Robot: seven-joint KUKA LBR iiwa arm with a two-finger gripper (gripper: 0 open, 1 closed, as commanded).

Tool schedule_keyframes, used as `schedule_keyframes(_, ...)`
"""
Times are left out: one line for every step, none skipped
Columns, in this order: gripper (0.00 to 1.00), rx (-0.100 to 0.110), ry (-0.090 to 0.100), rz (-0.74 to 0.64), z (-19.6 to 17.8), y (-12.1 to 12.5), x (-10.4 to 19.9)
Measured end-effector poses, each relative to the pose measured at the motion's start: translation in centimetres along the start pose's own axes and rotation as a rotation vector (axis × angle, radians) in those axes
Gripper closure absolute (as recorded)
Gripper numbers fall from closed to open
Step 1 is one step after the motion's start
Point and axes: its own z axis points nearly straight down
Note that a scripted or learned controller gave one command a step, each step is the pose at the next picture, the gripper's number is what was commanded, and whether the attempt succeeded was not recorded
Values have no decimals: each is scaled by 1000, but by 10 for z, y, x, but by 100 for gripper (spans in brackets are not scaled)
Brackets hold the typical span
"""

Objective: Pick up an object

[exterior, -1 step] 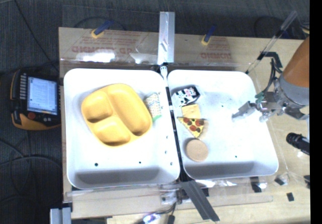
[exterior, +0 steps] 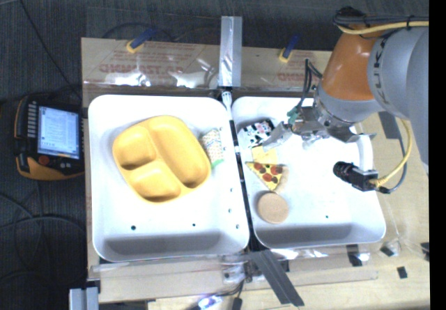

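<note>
The right bin (exterior: 327, 228) holds three small things along its left side. A black-and-white patterned object (exterior: 252, 132) lies at the back. A toy pizza slice (exterior: 267, 171) lies below it, and a round tan cookie (exterior: 273, 207) sits nearest the front. My gripper (exterior: 280, 132) reaches in from the right, low over the bin. Its tip is just right of the black-and-white object and above the pizza slice. I see nothing lifted.
The left bin (exterior: 125, 232) holds a yellow divided plate (exterior: 160, 157) and a small wrapped packet (exterior: 213, 146) by its right wall. A black camera unit (exterior: 354, 175) hangs from the arm over the right bin. A handheld screen (exterior: 49, 136) lies left of the bench.
</note>
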Motion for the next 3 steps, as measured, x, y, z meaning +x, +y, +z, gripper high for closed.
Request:
schedule_keyframes(0,-15,-5,-102,92,13,-24)
schedule_keyframes(100,-18,-1,-104,81,14,-22)
schedule_keyframes(100,-1,-6,-22,-37,67,32)
